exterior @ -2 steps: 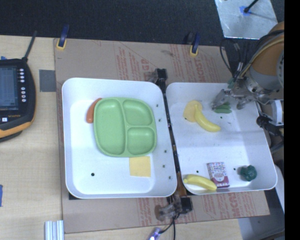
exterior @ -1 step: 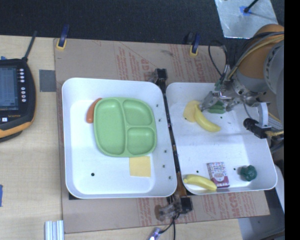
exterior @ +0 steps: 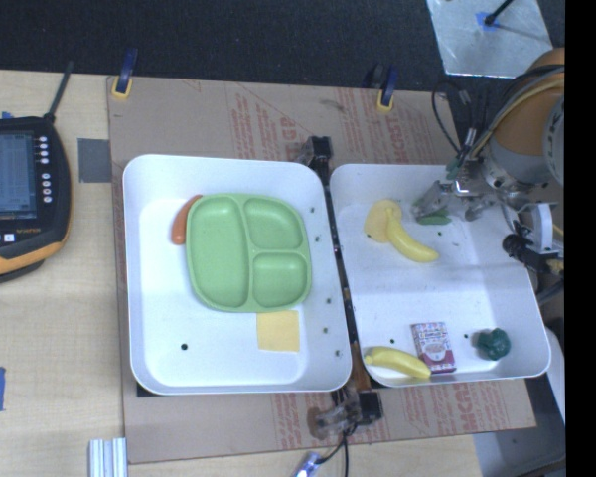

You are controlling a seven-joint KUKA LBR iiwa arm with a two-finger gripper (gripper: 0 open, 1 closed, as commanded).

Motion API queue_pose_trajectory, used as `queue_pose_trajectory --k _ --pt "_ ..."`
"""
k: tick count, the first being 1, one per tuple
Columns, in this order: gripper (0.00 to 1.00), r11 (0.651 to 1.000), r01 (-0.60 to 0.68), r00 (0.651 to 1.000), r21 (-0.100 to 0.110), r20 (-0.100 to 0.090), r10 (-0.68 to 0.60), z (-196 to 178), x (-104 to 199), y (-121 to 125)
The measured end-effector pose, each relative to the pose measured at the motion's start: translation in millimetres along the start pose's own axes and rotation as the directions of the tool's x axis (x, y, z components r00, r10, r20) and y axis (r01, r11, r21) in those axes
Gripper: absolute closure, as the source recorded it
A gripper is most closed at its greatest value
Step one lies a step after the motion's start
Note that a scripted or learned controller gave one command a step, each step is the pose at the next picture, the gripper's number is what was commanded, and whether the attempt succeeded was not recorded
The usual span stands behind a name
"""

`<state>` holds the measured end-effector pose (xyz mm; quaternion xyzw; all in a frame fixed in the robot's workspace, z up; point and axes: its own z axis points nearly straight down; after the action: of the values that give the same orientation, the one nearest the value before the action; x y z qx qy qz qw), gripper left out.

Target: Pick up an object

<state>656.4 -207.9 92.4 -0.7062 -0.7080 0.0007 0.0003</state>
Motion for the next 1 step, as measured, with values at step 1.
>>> queue_pose_trajectory --k 1 --pt "0.00 1.000 0.002 1.000 0.003 -0.002 -0.002 0.4 19.4 -0.3"
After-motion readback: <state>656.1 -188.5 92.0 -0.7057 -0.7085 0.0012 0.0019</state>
